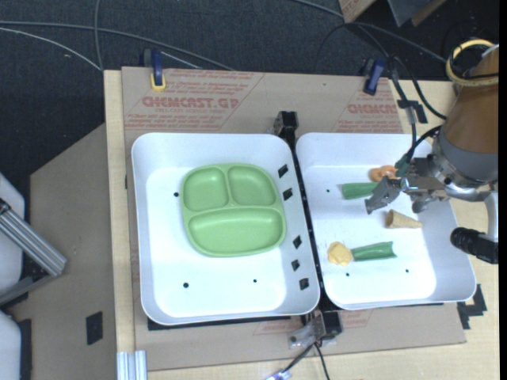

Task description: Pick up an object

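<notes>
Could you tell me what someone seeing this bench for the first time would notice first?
The green divided plate stands out first, lying alone in the middle of the left bin. Next is the gripper, reaching in from the right over the right bin, among small food pieces: a green piece and an orange piece by its tip, a tan wedge just below, and a yellow piece beside another green piece nearer the front.

You see the divided plate (234,210) lying in the left bin (158,291). Right of that plate, the right bin (444,279) holds several small food pieces (372,251), with the gripper (386,195) among them.
</notes>
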`<control>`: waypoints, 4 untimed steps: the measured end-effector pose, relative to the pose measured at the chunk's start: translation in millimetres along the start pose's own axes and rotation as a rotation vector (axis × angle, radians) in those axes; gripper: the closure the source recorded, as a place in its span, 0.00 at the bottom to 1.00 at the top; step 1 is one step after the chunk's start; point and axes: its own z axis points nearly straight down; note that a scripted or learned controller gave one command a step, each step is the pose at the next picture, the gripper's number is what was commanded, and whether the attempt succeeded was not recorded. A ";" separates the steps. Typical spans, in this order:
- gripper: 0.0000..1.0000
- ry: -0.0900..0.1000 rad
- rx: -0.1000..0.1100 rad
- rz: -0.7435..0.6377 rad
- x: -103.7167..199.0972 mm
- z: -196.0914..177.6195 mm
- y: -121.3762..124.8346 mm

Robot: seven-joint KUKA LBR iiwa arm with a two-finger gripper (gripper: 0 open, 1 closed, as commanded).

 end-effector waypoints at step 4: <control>0.00 -0.001 -0.018 -0.001 -4.5 144.8 -3.9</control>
